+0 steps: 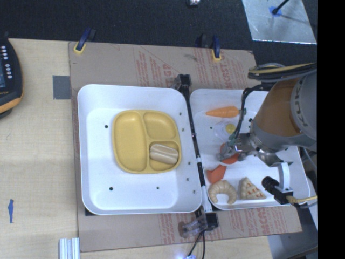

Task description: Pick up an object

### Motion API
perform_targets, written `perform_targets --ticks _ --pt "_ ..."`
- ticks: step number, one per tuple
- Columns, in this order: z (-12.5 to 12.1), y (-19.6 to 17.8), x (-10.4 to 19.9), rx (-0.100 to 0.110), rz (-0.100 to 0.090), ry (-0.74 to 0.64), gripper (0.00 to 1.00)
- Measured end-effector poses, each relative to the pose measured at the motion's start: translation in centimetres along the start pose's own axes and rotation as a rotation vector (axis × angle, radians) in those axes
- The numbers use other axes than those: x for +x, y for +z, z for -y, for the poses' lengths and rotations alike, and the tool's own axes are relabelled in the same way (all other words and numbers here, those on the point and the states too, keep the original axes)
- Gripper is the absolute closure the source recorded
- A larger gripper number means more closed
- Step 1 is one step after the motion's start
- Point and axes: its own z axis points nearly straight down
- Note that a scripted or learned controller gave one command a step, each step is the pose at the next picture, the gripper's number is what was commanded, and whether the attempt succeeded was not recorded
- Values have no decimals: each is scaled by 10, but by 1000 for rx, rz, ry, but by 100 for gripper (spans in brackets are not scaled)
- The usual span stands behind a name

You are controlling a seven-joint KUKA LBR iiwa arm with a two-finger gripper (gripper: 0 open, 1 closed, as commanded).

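The gripper (229,151) hangs low in the right bin (215,100), apparently positioned to grasp a red item (232,159); its opening and hold cannot be determined.

You have a red piece (230,158) in the right bin (200,117), mid-bin, partly hidden under the gripper (226,151), shape unclear

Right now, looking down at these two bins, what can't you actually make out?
- hand: whether it is open or shut, hidden by the arm.
- red object under it: mostly covered, unidentifiable.
- small yellow item: too small to name.
- right bin: its far side is covered by the arm.
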Motion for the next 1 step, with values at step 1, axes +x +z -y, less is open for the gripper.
perform_targets --ticks 1 --pt "-21 -105 65 -4 -1 -1 100"
